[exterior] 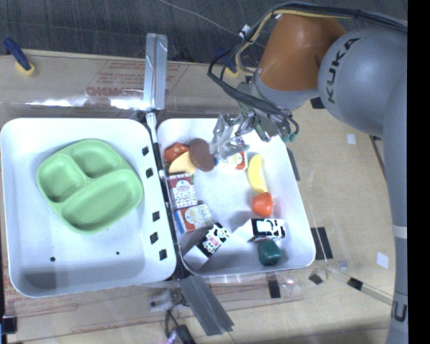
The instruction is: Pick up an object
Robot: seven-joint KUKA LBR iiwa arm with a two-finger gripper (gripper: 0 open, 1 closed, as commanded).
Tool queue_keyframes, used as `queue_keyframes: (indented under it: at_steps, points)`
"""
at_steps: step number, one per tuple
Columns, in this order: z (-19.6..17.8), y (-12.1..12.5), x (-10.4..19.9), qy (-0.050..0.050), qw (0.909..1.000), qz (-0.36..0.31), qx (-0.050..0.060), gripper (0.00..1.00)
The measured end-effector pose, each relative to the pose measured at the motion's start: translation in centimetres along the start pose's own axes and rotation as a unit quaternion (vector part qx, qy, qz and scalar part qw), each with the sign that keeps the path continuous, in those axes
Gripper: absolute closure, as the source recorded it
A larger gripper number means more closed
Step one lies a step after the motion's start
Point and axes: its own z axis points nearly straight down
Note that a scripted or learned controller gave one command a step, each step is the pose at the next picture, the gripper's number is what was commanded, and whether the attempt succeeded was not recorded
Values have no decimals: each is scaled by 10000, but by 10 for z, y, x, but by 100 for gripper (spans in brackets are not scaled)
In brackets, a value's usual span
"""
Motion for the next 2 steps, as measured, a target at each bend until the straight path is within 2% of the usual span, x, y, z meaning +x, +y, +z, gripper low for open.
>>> queue_keyframes:
  at_steps: [1, 2]
  points:
    - [48, -73, 41, -7, 9768, -2141, 9, 100]
    - [-66, -77, 26, -62, 9754, -2203, 71, 100]
